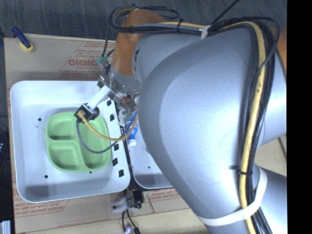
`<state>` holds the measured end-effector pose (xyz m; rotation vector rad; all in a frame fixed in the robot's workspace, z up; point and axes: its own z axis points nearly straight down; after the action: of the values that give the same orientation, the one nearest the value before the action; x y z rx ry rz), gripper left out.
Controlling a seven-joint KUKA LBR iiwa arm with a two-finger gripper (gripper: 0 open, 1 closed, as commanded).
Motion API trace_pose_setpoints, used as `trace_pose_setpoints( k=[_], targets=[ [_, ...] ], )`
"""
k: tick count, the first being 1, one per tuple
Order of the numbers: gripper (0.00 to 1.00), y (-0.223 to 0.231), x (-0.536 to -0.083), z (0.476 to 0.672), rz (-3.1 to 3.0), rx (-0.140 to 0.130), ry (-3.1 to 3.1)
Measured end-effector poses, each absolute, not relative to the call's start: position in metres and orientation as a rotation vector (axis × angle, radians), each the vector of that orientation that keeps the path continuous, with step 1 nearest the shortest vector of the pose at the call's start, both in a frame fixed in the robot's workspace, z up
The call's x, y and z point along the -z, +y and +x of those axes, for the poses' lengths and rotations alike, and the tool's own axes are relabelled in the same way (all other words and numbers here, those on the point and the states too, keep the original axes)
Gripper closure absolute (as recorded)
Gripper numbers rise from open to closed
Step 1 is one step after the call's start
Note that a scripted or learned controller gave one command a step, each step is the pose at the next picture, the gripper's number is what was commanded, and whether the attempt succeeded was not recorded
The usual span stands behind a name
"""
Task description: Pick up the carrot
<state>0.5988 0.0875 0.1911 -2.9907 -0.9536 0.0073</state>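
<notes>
My gripper (123, 106) hangs low over the divider between the two white bins, under the orange wrist band (127, 43). A black cable plug (86, 113) sticks out from it to the left, above the green plate. The grey arm (209, 121) covers most of the right bin (151, 179) and hides what lies in it. A small blue and white object (131, 132) peeks out just below the gripper, at the right bin's left edge.
A green three-compartment plate (73, 143) lies in the left bin (24, 111). A yellow-grey cable loop (97, 140) dangles over the plate. Brown cardboard (58, 52) lies behind the bins, with a blue and yellow tool (22, 38) at the far left.
</notes>
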Motion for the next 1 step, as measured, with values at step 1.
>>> trace_pose_setpoints(
  k=[1],
  targets=[
    [0.00, 0.1405, -0.1038, 0.5455, -2.988, 0.008, -0.975]
  ],
)
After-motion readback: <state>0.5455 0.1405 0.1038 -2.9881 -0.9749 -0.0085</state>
